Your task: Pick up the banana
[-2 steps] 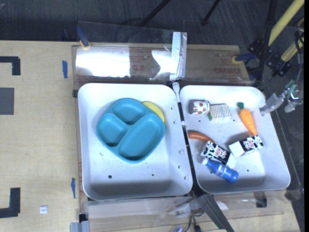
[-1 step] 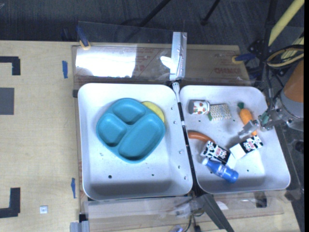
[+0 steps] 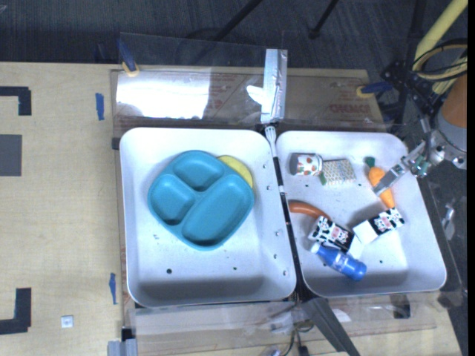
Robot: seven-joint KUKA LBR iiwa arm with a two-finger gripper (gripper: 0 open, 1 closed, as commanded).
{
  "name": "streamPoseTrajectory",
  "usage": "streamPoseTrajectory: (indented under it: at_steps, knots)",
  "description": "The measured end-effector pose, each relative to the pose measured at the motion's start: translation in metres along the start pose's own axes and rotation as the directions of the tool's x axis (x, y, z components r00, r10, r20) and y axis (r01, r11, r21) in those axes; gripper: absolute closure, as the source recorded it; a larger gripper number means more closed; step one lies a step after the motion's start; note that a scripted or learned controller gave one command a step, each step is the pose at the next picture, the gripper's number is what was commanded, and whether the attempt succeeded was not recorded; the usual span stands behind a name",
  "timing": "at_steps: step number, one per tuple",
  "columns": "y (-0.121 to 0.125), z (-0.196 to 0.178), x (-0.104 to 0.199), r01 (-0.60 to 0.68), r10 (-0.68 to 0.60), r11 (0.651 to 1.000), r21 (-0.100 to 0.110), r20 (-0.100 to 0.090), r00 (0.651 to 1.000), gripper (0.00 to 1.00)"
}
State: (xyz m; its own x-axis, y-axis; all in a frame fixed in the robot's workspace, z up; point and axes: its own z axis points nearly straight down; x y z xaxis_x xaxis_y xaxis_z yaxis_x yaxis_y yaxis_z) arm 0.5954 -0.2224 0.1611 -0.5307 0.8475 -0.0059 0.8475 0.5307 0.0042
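We see the banana [image 3: 239, 167] in the left bin [image 3: 141, 154], mostly hidden under the blue divided plate [image 3: 200, 197], its yellow edge peeking out toward the bin's far right corner. The gripper [image 3: 404, 170] hangs over the right bin [image 3: 423, 265] near its right edge, just beside an orange carrot [image 3: 381, 178]; we cannot tell how far it is open or whether it grips anything.

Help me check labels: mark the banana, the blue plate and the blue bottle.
banana [image 3: 239, 169]: camera view, yellow edge showing past the plate.
blue plate [image 3: 200, 197]: camera view, centre divider.
blue bottle [image 3: 343, 262]: camera view, mid body.
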Motion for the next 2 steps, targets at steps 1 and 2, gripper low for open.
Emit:
streamPoseTrajectory:
  at_steps: [1,2]
  knots:
    - [0.062,-0.161,-0.039,0.015,-0.015,1.0,0.001,-0.002,1.0,0.0]
    - [0.073,-0.082,-0.02,0.075,-0.075,0.997,0.001,-0.003,0.997,0.0]
